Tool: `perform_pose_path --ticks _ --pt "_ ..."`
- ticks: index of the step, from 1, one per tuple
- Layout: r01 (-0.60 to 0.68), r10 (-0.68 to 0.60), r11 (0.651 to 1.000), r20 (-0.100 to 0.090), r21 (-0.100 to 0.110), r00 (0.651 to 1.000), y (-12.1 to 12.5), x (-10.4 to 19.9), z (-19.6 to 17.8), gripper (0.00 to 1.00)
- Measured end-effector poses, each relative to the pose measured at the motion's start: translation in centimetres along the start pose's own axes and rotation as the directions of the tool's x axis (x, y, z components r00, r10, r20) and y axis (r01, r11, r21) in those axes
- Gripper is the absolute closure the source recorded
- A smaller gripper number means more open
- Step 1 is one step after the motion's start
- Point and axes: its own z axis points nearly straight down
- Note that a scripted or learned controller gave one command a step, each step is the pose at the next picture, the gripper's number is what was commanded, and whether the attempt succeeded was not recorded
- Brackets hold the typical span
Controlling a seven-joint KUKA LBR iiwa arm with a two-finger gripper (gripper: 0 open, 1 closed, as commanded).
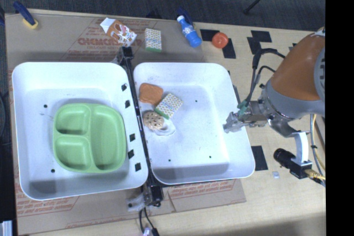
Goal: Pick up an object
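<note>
— While I watched from the console, the gripper (232,123) sat at the right rim of the right bin (213,77), right of centre in the frame, with nothing between its fingers that I could see. Whether they were apart or together, I could not tell; they were too small and blurred.

— Where were the things to pick?

— Bunched in the left part of that bin, hard against the divider: an orange piece (150,92) uppermost, a patterned packet (168,105) just below and right of it, tilted, and a wrapped cookie (155,121) below that. Packet and cookie looked to be touching. All three were well apart from the gripper.

— So what worried you?

— Three things. First, the crowding: I judged that a descent on any one could nudge its neighbour or pinch two at once. Second, the wall: they lay so near the divider that a finger might have landed on the rim instead of beside the object. Third, the cookie's wrapper looked slick and crinkled, so I expected it could slip out of a shallow grasp.

— And the left bin (33,77)?

— It held a green tray (88,137), which I thought too broad and flat to grasp.
</note>
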Motion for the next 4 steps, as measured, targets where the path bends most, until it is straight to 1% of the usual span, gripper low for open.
perform_pose_path --ticks 1,2,3,4 --pt "0.0 0.0 1.0 -0.003 0.004 1.0 -0.1 0.2 14.2 1.0" --pt "0.002 -0.002 1.0 -0.004 0.002 1.0 0.4 13.1 4.1 1.0" --pt "-0.002 0.002 1.0 -0.002 0.002 1.0 2.7 6.7 5.0 1.0" --pt "-0.001 0.001 1.0 -0.002 0.001 1.0 0.0 3.8 1.7 1.0"
